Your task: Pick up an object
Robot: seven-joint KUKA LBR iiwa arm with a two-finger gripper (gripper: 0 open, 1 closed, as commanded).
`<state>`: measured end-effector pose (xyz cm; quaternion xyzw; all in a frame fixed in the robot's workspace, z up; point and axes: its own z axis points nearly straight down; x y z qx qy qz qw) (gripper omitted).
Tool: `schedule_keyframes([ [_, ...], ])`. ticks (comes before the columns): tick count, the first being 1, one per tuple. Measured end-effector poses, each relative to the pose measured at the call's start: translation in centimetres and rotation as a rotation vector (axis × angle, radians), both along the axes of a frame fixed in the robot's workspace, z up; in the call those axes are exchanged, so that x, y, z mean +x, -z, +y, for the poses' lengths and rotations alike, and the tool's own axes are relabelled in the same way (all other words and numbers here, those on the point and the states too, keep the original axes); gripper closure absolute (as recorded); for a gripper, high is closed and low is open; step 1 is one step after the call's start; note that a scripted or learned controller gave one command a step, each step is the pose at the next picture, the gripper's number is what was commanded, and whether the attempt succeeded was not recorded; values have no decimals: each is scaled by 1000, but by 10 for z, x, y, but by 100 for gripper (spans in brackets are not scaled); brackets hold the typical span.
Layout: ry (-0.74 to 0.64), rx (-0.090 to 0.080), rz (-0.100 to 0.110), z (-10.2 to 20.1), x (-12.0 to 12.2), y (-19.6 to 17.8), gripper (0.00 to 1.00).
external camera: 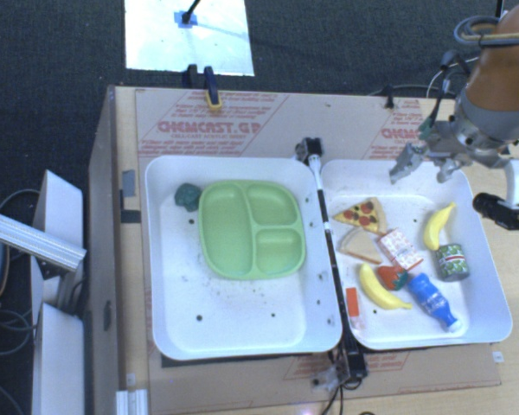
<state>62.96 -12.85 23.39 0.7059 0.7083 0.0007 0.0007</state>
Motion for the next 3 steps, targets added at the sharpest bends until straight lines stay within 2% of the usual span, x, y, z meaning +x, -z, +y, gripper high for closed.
schedule_keyframes([
  [1,2,-2,1,-79,-18,36,0],
  [2,3,0,2,-78,-30,149,0],
  [3,1,-1,-1,-78,-29,137,100],
])
